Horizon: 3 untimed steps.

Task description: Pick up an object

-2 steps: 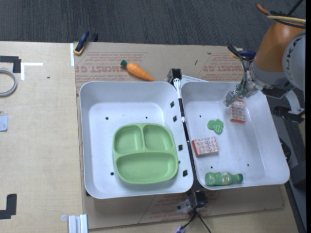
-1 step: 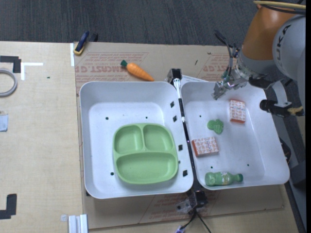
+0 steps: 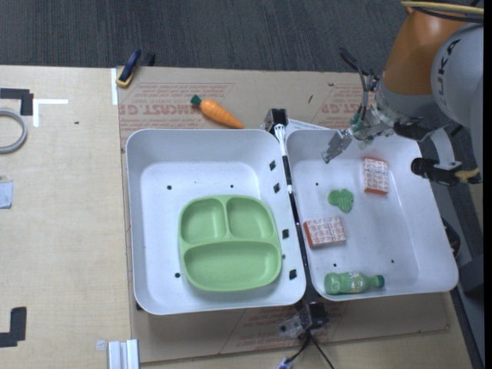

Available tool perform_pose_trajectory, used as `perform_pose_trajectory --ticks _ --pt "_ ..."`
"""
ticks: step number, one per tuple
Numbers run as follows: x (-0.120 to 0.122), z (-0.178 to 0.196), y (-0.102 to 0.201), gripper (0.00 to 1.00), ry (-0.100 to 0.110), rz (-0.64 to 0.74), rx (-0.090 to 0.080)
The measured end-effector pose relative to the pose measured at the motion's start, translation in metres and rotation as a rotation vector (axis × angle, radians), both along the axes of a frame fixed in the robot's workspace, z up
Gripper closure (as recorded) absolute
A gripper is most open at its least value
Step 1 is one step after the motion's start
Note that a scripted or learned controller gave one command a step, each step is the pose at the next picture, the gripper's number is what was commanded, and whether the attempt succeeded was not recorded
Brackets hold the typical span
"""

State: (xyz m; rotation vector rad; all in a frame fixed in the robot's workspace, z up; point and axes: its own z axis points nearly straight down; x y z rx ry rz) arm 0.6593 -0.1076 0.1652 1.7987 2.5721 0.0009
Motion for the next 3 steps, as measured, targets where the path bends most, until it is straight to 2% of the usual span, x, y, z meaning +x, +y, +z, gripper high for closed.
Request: perform_pose_trajectory --ticks 1,2,3 --pt "-0.041 -0.010 -0.048 0.00 0.003 0.182 0.001" --pt "-0.039 -0.067 -0.063 0.00 -0.007 0.540 -0.005" --pt "-0.037 -0.057 -0.063 1.00 -0.012 0.537 -0.007"
